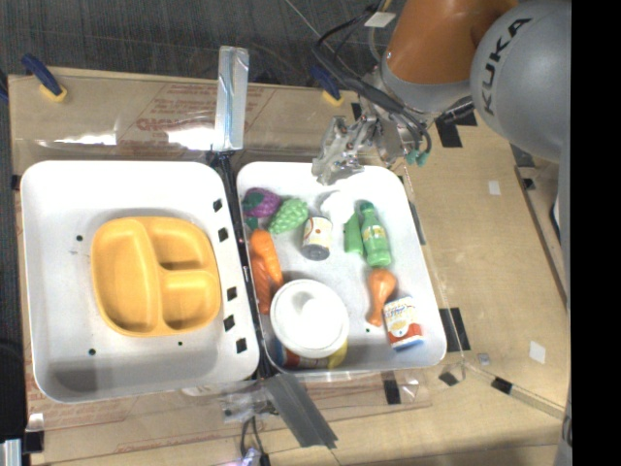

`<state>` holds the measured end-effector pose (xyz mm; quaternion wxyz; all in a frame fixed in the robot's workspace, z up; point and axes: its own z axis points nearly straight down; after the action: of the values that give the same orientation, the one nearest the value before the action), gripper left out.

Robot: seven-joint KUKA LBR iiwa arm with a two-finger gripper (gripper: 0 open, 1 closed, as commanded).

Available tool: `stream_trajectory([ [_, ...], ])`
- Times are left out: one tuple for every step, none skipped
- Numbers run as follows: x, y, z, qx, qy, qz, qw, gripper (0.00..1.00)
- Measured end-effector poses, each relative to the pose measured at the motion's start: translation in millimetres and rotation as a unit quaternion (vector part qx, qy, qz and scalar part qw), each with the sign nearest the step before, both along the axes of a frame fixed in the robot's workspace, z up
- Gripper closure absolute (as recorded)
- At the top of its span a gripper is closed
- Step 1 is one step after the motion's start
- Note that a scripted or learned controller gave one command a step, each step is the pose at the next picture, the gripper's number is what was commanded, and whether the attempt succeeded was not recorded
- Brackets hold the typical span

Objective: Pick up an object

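Beyond the white-lidded tub [309, 320], past everything else in the right bin [411, 223], finding the gripper [340, 155] hanging over that bin's far rim, on the end of the grey arm [524, 56] reaching down from beyond and to the right of the tub. Not managing to tell whether the gripper is spread or closed: too blurred and too tangled with cables at that spot.

Seeing the tub standing against the bin's near wall, with the objects for picking lying around it. Noting an orange carrot [264, 265] lying just left of the tub, touching or nearly touching it. Finding a small can [316, 237] sitting just beyond the tub. Spotting a green grape bunch [288, 215] beyond the tub and slightly left, and a purple grape bunch [258, 203] lying further left again, the two bunches touching. Seeing a green bottle [372, 233] lying beyond and to the right of the tub. Noticing an orange piece, possibly a toy drumstick [380, 294], lying right of the tub, and a small white container with a red base [402, 320] resting just past that, furthest right of the tub.

Looking left of the tub, finding the left bin [39, 192] holding a yellow divided tray [155, 272]. Seeing both bins resting on the counter [485, 260].
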<state>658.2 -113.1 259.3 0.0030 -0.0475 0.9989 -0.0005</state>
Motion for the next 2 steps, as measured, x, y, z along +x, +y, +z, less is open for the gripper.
stream_trajectory([
  [1, 1, 11, -0.0004, -0.002, 0.002, 1.0000, 1.00],
  [-1, -53, -6, -0.0017, 0.000, 0.191, 0.9815, 1.00],
])
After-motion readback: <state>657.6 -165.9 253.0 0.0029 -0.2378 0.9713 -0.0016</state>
